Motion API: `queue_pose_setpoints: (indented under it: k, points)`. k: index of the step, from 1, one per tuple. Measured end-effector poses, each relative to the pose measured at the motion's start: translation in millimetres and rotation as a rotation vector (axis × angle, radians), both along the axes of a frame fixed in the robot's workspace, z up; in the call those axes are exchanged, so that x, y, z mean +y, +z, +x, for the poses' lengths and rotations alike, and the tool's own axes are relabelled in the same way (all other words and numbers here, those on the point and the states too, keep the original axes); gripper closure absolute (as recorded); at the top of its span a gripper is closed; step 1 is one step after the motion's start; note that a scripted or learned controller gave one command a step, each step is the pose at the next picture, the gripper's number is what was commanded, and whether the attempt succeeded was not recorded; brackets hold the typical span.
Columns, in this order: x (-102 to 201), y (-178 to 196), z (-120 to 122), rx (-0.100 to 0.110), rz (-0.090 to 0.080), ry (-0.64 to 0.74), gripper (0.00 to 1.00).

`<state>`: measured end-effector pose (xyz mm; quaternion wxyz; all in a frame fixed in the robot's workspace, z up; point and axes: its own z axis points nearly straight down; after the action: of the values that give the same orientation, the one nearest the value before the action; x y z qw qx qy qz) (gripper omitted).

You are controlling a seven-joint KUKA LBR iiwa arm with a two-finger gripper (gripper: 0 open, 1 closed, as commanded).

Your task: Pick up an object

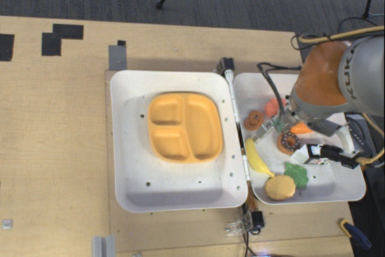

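So the grey arm with its orange band comes in from the right and hangs low over the right white bin. The gripper sits somewhere below the wrist, down among the toy food, but it's mostly buried under the arm's own bulk, so honestly I can't tell how it's set or whether it has anything.

Right bin contents: a brown donut-ish piece near the divider, something red-orange just above it, an orange carrot-like bit right by the wrist, and a dark round ringed item just below that. A yellow banana lies at a slant along the left wall, a tan bun-shaped thing sits at the front, and a green leafy piece touches it on the right.

Left white bin holds a yellow divided tray, roughly centered, three compartments.
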<state>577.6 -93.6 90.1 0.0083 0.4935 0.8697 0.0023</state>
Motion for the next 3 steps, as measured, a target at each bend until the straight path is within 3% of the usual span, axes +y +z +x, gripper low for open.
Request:
queue_pose_setpoints:
  k: [1, 2, 3]
  points:
    - [2, 0, -23, -0.005, 0.007, -0.271, 0.00]
    - [-21, 0, -31, -0.002, 0.004, 0.039, 0.00]
    - [-3, 3, -46, 0.007, -0.002, -0.039, 0.00]
